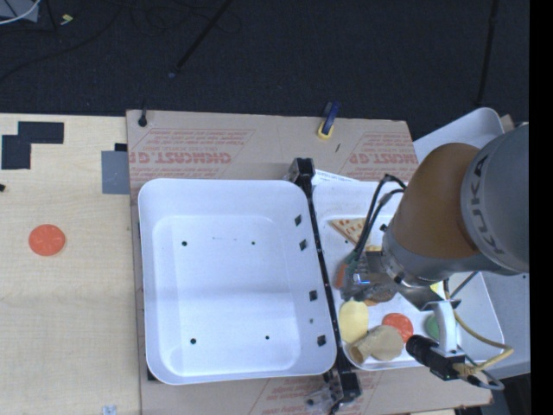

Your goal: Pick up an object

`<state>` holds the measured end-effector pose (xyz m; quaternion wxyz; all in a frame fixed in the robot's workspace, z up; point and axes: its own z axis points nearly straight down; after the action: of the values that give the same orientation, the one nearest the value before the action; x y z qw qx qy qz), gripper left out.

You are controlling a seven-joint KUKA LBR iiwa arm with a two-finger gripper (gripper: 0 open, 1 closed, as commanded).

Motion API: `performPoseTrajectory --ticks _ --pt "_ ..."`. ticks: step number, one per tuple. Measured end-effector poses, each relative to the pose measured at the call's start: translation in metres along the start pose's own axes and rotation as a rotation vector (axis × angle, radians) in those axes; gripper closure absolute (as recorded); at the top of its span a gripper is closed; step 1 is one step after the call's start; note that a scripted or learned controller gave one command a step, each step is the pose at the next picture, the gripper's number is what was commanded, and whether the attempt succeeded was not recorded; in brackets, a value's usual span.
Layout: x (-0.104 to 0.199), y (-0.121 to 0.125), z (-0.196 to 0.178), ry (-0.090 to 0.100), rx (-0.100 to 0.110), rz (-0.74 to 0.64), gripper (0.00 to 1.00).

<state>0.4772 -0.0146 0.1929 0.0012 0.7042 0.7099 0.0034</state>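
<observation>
The arm reaches in from the right and its wrist hangs over the right bin. My gripper is low among the objects there, and its tips are hidden by the wrist. Around it lie a yellow round object, a red round object, a tan lump, a green and white piece and a tan wedge with a patterned face. An orange-red bit shows just left of the gripper. Nothing is visibly held.
The left bin stands beside the right one, divided by a black rim. Both rest on cardboard over a wooden bench bearing an orange dot. A blue and yellow clamp sits at the cardboard's far edge.
</observation>
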Motion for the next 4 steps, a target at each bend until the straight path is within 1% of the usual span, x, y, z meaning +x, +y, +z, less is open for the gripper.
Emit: performPoseTrajectory --ticks 1,2,3,4 --pt "-0.081 0.019 0.066 -0.005 0.012 0.014 1.0" --pt "-0.029 0.055 0.002 -0.001 0.002 0.003 1.0" --pt "-0.018 0.0 0.006 -0.001 0.014 0.011 1.0" --pt "0.04 0.069 0.006 -0.002 0.005 0.002 1.0"
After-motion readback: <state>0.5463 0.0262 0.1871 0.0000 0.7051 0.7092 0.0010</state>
